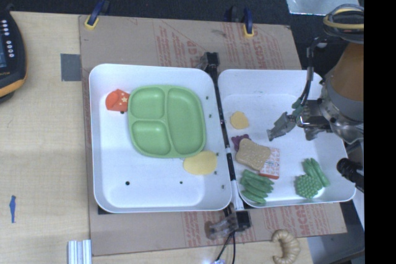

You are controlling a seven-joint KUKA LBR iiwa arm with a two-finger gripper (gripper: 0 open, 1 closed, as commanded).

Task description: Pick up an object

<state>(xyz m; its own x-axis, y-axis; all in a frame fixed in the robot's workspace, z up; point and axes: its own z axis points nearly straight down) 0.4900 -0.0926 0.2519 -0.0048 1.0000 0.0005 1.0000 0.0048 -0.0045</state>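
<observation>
Since nothing sits between its fingers, the gripper [279, 127] hangs apart over the right bin [263, 85] | toy bread slice [253, 154] just below-left, flat, likeliest pick | 2 green toys further below.

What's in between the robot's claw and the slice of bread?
Nothing, just bare white bin floor. The camera view shows the gripper hovering up and right of the bread, with an open gap between them.
</observation>
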